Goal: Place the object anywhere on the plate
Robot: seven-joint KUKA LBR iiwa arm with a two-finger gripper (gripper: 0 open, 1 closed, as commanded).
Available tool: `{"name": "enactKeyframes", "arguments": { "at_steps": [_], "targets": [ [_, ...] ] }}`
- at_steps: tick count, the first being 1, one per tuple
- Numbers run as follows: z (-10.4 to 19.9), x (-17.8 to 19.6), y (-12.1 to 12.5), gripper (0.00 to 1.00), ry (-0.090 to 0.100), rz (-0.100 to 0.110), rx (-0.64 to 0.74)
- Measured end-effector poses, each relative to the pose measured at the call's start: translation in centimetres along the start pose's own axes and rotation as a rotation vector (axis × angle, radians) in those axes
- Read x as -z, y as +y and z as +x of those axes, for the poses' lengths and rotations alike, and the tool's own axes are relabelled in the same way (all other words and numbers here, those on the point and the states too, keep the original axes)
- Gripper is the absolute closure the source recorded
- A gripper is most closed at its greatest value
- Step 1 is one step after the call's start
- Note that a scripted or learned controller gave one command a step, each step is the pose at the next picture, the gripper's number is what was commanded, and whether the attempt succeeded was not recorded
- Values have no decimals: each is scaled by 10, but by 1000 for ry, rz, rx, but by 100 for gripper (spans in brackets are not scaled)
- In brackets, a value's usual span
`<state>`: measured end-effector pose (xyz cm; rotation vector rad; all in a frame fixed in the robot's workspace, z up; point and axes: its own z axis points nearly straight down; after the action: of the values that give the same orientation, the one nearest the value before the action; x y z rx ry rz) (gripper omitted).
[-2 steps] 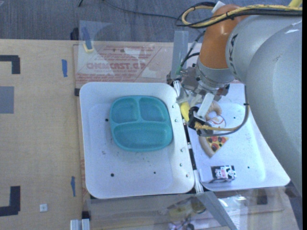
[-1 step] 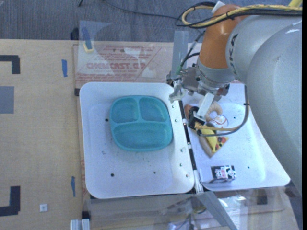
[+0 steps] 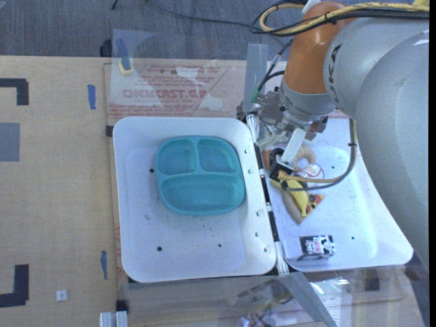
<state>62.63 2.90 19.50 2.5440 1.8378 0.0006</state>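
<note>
Over the right bin [image 3: 381,244], the gripper [image 3: 286,161] hangs low among a small heap of toys near the wall shared with the left bin [image 3: 129,251]; whether it grips anything I cannot tell. A yellow banana-like toy [image 3: 298,197] lies just beneath it, and a small black-and-white object [image 3: 317,246] sits nearer the front. The teal divided plate [image 3: 200,175] waits in the left bin with nothing on it, so the placing is all left to do.

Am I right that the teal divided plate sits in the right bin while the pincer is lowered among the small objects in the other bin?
Not quite: the camera view shows the teal divided plate in the left bin. The pincer is lowered among the small objects in the right bin.
</note>
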Motion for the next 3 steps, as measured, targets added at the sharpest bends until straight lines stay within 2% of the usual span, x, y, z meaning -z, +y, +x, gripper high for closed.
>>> {"name": "enactKeyframes", "arguments": {
  "at_steps": [1, 2, 3],
  "targets": [
    [23, -11, -70, 100, 1, 6, -5],
    [23, -11, -70, 0, 1, 6, -5],
    [24, -1, -70, 100, 2, 6, -3]
  ]
}}
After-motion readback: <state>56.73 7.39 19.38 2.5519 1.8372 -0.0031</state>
